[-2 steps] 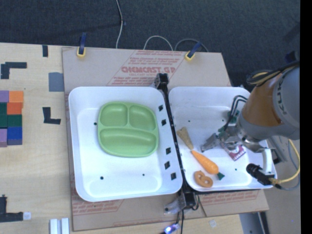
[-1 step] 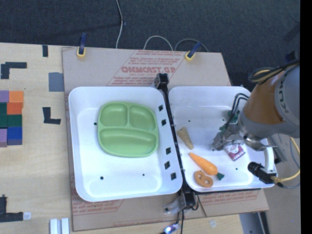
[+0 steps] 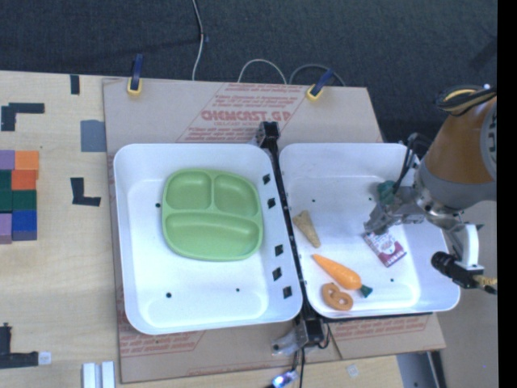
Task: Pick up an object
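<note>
The right bin (image 3: 339, 164) holds a tan cone-shaped piece (image 3: 307, 227), an orange carrot (image 3: 338, 272), a small orange pretzel-like ring (image 3: 337, 297) and a maroon-and-white packet (image 3: 386, 248). My gripper (image 3: 380, 223) reaches in from the right and hangs low over the bin's right part, just above and left of the packet. Nothing is visible between its fingers. The left bin (image 3: 137, 297) carries a green divided plate (image 3: 213, 214).
Coloured blocks (image 3: 19, 194) sit at the far left of the bench. A black divider (image 3: 279, 217) runs between the bins. Cardboard lies under both bins, with cables at the back and a clamp at the front.
</note>
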`<state>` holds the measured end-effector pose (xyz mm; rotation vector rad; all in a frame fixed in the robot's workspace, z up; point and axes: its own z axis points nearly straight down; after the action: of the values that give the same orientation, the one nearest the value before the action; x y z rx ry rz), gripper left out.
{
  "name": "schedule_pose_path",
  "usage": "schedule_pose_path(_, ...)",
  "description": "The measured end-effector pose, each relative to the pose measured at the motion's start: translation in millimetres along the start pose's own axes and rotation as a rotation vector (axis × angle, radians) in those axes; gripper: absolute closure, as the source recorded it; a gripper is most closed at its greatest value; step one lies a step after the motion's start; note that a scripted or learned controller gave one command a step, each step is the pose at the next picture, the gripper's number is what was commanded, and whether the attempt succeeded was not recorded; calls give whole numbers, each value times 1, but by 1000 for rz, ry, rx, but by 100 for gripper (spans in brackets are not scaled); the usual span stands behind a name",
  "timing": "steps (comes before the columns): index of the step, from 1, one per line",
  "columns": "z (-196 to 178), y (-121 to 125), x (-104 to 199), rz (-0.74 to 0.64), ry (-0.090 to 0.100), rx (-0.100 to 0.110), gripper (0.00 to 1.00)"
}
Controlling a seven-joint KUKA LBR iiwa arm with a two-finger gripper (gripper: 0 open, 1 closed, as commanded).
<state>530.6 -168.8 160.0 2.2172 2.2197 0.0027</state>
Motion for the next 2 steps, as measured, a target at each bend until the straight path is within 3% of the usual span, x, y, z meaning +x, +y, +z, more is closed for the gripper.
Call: schedule_pose_path(2,-103,-2,-8,0,0,1,100)
